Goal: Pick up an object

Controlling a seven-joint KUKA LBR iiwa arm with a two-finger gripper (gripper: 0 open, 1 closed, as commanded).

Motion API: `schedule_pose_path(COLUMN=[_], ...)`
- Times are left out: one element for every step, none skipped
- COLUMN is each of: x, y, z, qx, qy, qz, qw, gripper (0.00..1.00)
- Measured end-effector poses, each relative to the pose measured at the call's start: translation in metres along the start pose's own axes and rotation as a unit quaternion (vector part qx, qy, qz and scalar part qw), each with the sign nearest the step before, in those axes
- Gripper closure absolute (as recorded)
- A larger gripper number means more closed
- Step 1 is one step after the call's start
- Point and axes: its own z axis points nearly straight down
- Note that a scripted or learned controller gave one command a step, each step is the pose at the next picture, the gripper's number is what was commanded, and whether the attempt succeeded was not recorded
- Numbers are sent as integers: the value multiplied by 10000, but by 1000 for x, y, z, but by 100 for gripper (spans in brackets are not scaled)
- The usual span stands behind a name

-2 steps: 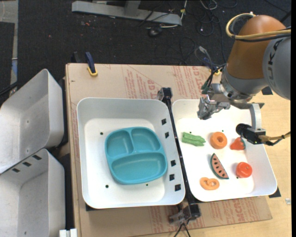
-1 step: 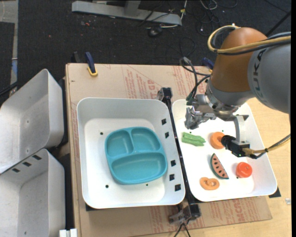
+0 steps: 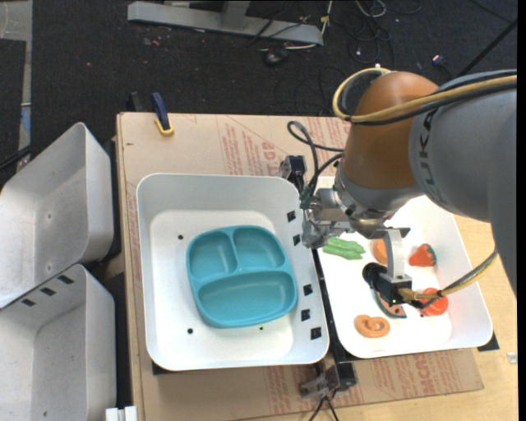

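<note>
A tan wooden bench stands on a dark speckled floor strewn with black cables, a grey metal bar lying beyond it.

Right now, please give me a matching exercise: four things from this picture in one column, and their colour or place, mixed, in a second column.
Things:
1. divided tray
2. pea-pod-shaped toy
3. round orange toy
4. clamp handle

Descriptions:
A. yellow, at the board's far edge
B. green, in the right bin near the dividing wall
C. teal, in the left bin
D. near the right bin's front edge

Pairs: 1-C, 2-B, 3-D, 4-A
</note>
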Motion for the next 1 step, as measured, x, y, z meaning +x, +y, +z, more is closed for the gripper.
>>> schedule_pose_path(x=[35], y=[-34], z=[8], qx=[2], qy=[-4], qz=[5], qw=[10000], gripper=[100])
